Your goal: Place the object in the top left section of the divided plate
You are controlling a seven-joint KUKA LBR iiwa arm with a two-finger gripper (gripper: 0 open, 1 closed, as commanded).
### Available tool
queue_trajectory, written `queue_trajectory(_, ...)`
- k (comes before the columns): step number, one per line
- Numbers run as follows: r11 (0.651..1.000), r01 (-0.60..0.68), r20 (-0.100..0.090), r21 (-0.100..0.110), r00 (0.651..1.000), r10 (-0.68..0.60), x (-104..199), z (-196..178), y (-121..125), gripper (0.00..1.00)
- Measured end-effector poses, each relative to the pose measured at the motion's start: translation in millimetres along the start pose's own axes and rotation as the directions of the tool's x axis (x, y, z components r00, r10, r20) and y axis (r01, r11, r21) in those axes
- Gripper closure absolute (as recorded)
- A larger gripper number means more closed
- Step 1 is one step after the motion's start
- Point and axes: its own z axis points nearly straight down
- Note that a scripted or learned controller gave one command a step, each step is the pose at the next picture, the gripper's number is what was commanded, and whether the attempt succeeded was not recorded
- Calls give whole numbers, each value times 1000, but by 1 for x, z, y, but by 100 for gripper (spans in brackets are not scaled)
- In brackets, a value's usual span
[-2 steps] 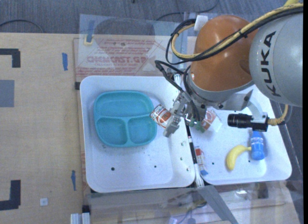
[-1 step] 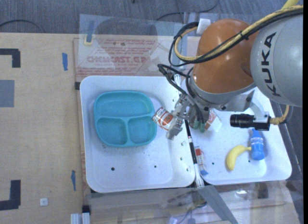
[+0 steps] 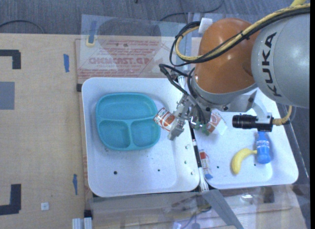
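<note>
The packet (image 3: 165,118), a small red-and-white thing, lies at the right edge of the left bin (image 3: 98,171), touching or just beside the tip of the claw (image 3: 178,127). Whether the claw grips it I cannot tell; the fingers are too small and cluttered to read as wide or narrow. The plate (image 3: 128,121), teal and divided in three, sits just left of the claw, the packet between them and touching its rim or very nearly so. A second packet (image 3: 212,122) lies just right of the claw in the right bin (image 3: 280,171), with a banana (image 3: 240,159) and a blue bottle (image 3: 263,149) further right.

To do this step well, make sure the grip on the packet is firm before lifting, then carry it left and up over the plate's far-left section, clearing the rim, and release low so it does not bounce into a neighbouring section.
</note>
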Motion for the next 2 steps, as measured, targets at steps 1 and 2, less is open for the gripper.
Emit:
queue_trajectory(1, 999, -39, 1, -1, 999, 39, -8, 3, 12, 100)
queue_trajectory(2, 999, 54, 2, 0, 999, -54, -1, -8, 9, 100)
